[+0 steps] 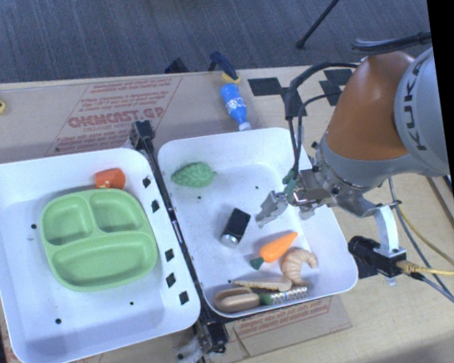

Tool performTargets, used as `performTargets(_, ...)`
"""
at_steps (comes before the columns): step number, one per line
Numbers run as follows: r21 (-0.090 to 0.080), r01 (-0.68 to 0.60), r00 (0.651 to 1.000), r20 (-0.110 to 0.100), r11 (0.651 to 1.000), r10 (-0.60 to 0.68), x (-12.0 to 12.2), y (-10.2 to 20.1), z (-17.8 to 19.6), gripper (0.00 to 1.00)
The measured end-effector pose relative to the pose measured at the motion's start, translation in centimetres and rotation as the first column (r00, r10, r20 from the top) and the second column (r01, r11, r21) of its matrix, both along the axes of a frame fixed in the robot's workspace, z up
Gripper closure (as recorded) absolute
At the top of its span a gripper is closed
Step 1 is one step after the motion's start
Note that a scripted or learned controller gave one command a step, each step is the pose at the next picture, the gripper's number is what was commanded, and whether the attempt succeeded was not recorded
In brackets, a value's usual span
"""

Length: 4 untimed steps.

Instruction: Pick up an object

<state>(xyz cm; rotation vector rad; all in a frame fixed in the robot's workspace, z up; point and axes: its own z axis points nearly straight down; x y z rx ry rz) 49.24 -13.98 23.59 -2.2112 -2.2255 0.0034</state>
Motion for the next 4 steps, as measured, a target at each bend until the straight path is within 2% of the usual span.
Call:
performTargets(1,0.001,-0.079,0.997,-0.001,0.997,0.080,-1.7,-1.5,-10.7,0.00)
performTargets(2,-0.014,-0.337,0.941,0.022,0.941,0.337,-0.9,-3.0,-13.6,0.00)
performTargets(3,-0.002,-0.642,0.767,0.005,0.767,0.642,-1.5,0.2,-14.4,0.00)
performTargets(4,-0.010,-0.836,0.548,0.006,0.548,0.836,-1.3,3.8,-14.2,0.00)
